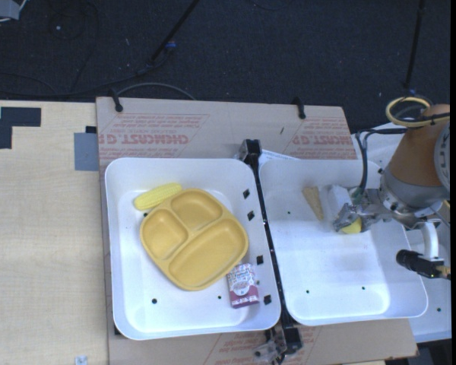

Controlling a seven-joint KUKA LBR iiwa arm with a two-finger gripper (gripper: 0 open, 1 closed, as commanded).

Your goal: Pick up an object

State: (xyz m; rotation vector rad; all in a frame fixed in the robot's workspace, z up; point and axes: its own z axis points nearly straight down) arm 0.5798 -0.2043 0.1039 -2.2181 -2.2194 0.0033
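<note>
In the right bin (342,295) my gripper (348,220) is down at the far right part, reaching in from the right. A small yellow object (354,227) lies right at its tip, touching or nearly so. Just left of it are a tan wedge-shaped piece (313,201) and a pale crumpled item (337,198). The left bin (129,295) holds a yellow divided plate (193,238), a yellow corn cob (156,196) by the plate's far left edge, and a small red and white carton (243,284) at its near right.
A black divider (263,234) runs between the two bins. The arm's grey body and orange band (418,158) stand over the right bin's far right rim, with cables (407,109) above. Cardboard (213,131) lies behind the bins.
</note>
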